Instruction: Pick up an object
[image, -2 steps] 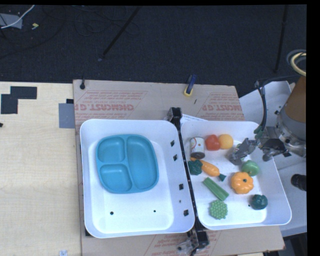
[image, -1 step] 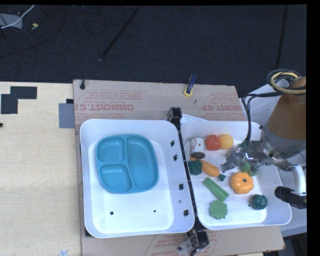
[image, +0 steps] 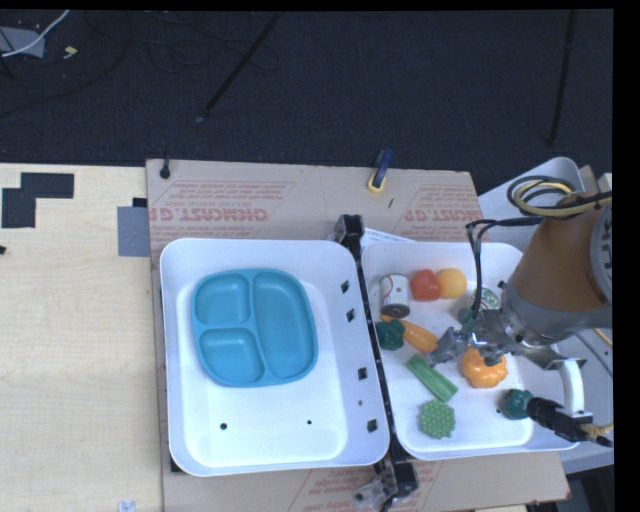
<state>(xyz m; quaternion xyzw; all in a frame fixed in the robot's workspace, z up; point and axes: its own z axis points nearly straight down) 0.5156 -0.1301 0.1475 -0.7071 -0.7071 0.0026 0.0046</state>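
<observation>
An orange toy pepper (image: 484, 369) lies in the right bin (image: 545, 435) just beside and below the gripper (image: 468, 338), whose opening I cannot tell, with a carrot (image: 420, 337) to its left and a green block (image: 431, 378) below-left.

- Two shallow white plastic bins: the left bin (image: 180, 420), well apart from the pincer (image: 468, 340), and the right bin (image: 480, 440) beneath it.
- One blue three-compartment plastic tray (image: 255, 328), far left of the pincer.
- One red round toy fruit (image: 425, 285) and one yellow round toy fruit (image: 451, 281), both beyond the pincer.
- One orange toy pepper (image: 484, 370), just beside it.
- One orange toy carrot (image: 419, 337), near its left.
- One flat green stick (image: 431, 379).
- One green bumpy round piece (image: 436, 419).
- One dark green lump (image: 390, 334).
- One dark teal knob (image: 516, 403).
</observation>
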